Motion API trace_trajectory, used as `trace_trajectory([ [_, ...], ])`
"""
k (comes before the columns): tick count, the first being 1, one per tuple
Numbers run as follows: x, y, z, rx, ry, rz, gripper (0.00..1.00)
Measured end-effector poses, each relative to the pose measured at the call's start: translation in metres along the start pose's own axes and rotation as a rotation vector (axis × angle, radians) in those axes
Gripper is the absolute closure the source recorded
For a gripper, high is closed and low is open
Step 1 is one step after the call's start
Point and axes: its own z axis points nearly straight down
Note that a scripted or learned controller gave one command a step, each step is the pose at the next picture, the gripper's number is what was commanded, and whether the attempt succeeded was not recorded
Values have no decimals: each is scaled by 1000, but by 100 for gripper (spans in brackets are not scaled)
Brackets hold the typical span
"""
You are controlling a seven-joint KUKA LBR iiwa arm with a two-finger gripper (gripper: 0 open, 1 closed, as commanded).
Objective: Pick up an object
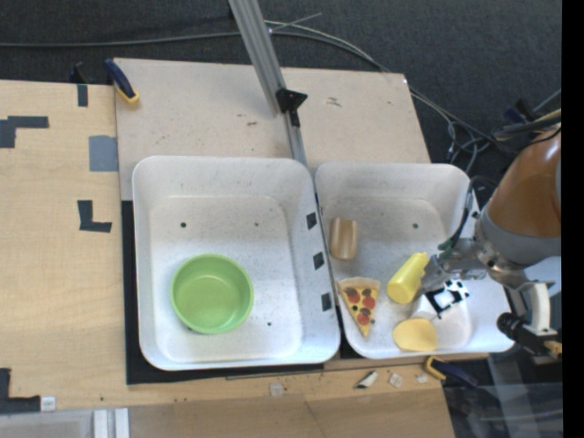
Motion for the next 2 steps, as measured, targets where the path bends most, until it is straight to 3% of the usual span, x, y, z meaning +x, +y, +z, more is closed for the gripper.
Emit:
trace_trajectory([
  [1,0,6,60,-12,-5,1,0],
  [2,0,6,58,-8,2,1,0],
])
